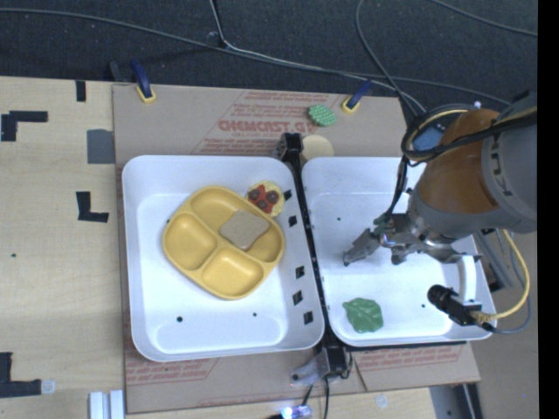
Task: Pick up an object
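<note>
The arm reaches in from the right and hangs its pincer point(365, 250) over the right bin point(349, 182), low and near the middle of the floor, with the grey fingers splayed apart and nothing between them. That seems a sensible place to hover, since the only loose thing in that bin is the green lump point(362, 314), which lies toward the near edge, a little apart from the fingertips and not touching them. It looks soft and crumpled, like a leaf of toy lettuce or a wad of cloth, so I'd guess it will squash rather than slip when pinched. The left bin point(144, 234) holds a yellow tray point(188, 238) of smooth moulded plastic, set at a slant, with rounded compartments; a flat tan square point(244, 229) like a slice of bread rests across its middle. A small cluster of red berries point(265, 198) sits just beside the tray's far corner. Both bins are glossy white with shallow walls, standing on a brown cardboard sheet point(175, 120) laid over the counter point(52, 234).
</note>
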Action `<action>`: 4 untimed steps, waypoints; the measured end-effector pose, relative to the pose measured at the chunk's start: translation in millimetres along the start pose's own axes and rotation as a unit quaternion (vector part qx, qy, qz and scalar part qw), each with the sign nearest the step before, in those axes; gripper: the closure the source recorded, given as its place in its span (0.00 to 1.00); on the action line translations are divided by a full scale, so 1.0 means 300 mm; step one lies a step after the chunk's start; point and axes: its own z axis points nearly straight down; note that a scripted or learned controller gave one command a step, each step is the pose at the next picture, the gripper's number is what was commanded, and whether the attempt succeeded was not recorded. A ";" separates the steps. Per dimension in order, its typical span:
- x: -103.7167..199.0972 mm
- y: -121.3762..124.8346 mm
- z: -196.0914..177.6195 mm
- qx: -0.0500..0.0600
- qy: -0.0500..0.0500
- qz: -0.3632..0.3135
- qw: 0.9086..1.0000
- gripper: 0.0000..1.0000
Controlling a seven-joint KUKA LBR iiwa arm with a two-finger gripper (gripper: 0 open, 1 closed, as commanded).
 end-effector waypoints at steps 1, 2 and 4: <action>0.008 -0.019 0.204 -0.003 -0.001 0.000 1.000 0.00; 0.008 -0.016 0.159 -0.004 -0.001 0.000 1.000 1.00; 0.000 -0.021 -0.205 -0.007 -0.001 -0.001 1.000 1.00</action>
